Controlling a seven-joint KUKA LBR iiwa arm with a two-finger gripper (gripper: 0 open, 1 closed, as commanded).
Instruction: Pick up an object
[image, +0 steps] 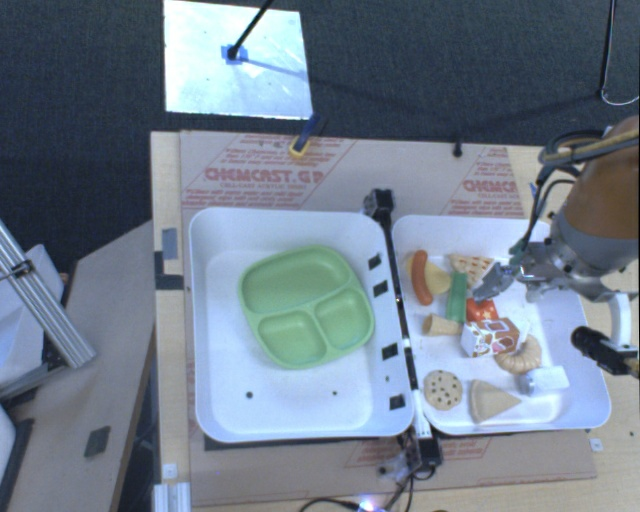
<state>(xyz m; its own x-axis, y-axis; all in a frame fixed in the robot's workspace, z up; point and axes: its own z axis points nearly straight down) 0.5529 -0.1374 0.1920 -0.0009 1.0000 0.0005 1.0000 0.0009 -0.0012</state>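
The end effector (492, 283) hangs low over the right bin (590, 395), its tip just above the red-and-white carton (490, 336) among toy foods near the tabletop's right edge; whether it is open cannot be told. A cookie (441, 389) lies nearby. The green tray (305, 305) sits in the left bin (215, 400).

The arm (605, 205) is cut off by the right edge, so its upper part is out of sight. The gripper (492, 283) is small and dark against the right bin (590, 405), and its fingers cannot be made out. It overlaps the green piece (458, 296) and red carton (488, 330) just below it; contact cannot be judged. Whether anything is held cannot be told
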